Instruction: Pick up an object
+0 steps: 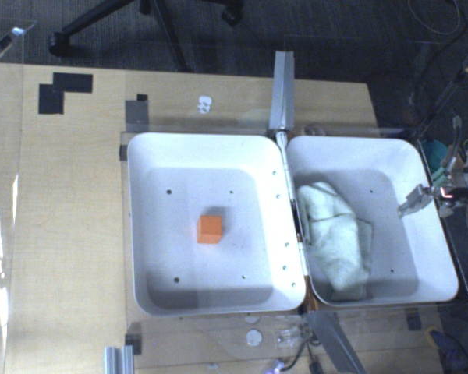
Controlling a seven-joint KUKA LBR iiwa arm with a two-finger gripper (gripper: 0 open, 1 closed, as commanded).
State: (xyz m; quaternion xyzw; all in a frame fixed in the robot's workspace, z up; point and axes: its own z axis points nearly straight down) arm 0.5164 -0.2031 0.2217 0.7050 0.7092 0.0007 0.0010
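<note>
**Ana:** Crumpled white cloth [335,236], bulky and soft, is the biggest thing on offer. It lies in the right-hand shallow white plastic bin [421,291], pushed against that bin's left wall and running from about mid-bin down toward the near edge. Would you go for it?

**Ben:** I judge it the easier reach. The two-finger metal gripper [418,199] sits at the right bin's right rim, low against the wall, with nothing between its fingers that I can see. How wide they stand, I cannot tell; the part is small and blurred.

**Ana:** How should the grasp be done well?

**Ben:** Come straight down on the high ridge of the cloth, near its middle, so the fingers pinch a fold and do not scrape the floor. Cloth gives, so a deep close is likely needed.

**Ana:** And room to move?

**Ben:** Bare bin floor lies between the gripper and the cloth, so a sideways pass looks free. The tight side is the left: the cloth touches the wall by the grey metal divider bar [281,92] between the bins, so fingers should not descend there.

**Ana:** What about the small orange cube [210,229]?

**Ben:** It stands alone near the middle of the left-hand white bin [140,209], well apart from every wall. Open room all round, but a farther reach across the divider, and a small target.
</note>
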